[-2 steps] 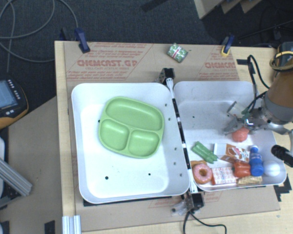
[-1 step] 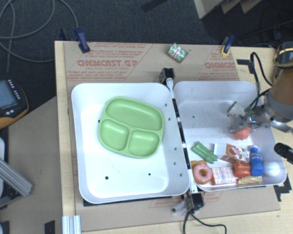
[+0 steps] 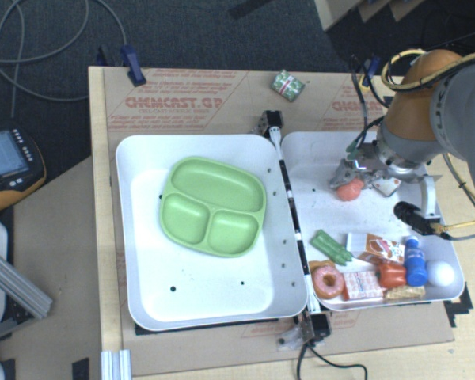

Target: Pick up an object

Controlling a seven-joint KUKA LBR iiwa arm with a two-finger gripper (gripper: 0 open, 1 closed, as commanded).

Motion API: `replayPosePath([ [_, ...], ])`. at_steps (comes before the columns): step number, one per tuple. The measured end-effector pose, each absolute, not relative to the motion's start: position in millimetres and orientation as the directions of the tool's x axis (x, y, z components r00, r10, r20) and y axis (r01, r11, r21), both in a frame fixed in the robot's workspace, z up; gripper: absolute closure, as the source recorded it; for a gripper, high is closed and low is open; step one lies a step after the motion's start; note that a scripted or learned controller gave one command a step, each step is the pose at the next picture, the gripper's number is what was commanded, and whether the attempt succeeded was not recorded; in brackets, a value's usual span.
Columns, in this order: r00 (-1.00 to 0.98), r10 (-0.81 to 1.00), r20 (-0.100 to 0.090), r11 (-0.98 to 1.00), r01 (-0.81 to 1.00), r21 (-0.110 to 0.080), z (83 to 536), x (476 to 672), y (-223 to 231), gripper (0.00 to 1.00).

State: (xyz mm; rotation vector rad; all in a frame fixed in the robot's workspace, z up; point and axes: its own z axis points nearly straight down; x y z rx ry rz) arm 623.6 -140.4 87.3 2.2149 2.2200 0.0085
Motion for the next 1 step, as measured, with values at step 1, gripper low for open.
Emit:
replayPosePath([
  [1, -0.002, 1.0, 0.001, 0.002, 1.0, 0.003, 198.5, 622.4, -57.1, 1.0],
])
